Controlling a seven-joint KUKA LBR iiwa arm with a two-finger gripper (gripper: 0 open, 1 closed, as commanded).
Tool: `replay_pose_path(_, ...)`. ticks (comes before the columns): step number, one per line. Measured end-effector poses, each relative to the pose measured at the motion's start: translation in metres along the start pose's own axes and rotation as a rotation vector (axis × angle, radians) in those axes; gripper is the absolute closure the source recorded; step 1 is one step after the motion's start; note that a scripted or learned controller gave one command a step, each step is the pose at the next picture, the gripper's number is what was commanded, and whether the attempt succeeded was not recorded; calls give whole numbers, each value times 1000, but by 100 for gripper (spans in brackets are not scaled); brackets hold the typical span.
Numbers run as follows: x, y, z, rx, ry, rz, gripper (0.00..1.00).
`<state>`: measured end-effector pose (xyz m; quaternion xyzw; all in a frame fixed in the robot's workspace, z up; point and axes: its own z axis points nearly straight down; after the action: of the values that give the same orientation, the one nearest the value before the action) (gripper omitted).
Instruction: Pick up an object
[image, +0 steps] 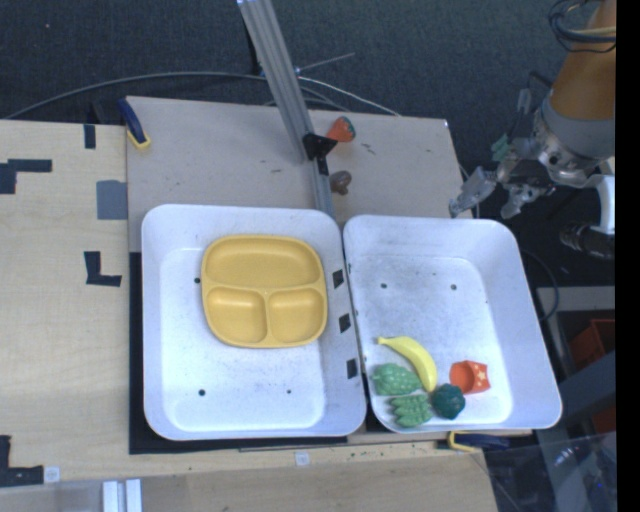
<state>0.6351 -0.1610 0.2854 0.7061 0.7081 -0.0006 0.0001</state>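
Several small toys lie at the front of the right bin: a yellow banana, a red block, two green bumpy pieces and a dark teal ball. My gripper hangs above the bench just beyond the right bin's far right corner, well away from the toys. Its two fingers stand apart, open, with nothing between them.
A yellow three-compartment plate lies in the left bin. A slanted metal post rises behind the bins, with a small orange object and a brown one on the bench near it.
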Motion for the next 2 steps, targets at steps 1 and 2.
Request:
replay_pose_path(1, 0, 0, 0, 0, 0, 0, 0)
replay_pose_path(2, 0, 9, 54, 6, 0, 0, 0)
